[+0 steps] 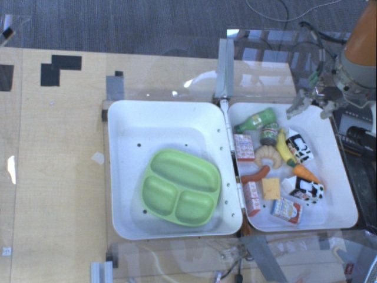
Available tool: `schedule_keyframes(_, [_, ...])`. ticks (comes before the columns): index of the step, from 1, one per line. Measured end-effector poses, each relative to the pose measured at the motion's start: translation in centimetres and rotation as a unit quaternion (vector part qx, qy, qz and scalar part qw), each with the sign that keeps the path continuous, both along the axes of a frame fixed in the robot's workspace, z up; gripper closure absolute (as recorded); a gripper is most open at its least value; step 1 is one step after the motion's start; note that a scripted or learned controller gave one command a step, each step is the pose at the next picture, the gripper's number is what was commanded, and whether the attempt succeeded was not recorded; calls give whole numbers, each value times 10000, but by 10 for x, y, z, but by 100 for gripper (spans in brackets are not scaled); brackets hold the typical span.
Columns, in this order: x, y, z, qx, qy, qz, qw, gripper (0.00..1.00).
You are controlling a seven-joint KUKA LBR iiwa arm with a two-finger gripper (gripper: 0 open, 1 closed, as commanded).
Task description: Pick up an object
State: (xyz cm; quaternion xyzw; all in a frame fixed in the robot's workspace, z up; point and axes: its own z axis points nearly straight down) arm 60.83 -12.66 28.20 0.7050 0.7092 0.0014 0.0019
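Right now I'm looking at the right bin, where the pile of toy food sits bunched toward its left and middle: a green bottle lying on its side at the top, a small can just below it, a yellow banana running down beside the can, a tan croissant, a reddish sausage and a flat square of yellow cheese. Along the bin's left wall lie two small red-and-white cartons, one above the other. Toward the right of the pile I see two black-and-white cow-patterned pieces, an orange carrot between them, and a printed juice box near the front rim. Bare white floor shows along the bin's right side and in its upper right corner, so that is the open room I have. My gripper hangs over that upper right corner, its two fingers spread apart with nothing between them, above and to the right of the bottle and well clear of the pile. In the left bin a smooth green divided plate with three rounded compartments lies slightly askew, white floor around it on all sides. Both bins rest on a pale wood bench.
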Motion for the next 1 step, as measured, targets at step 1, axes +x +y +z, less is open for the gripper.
schedule_keyframes(1, [-19, 10, -167, -5, -31, 192, 9998, 0])
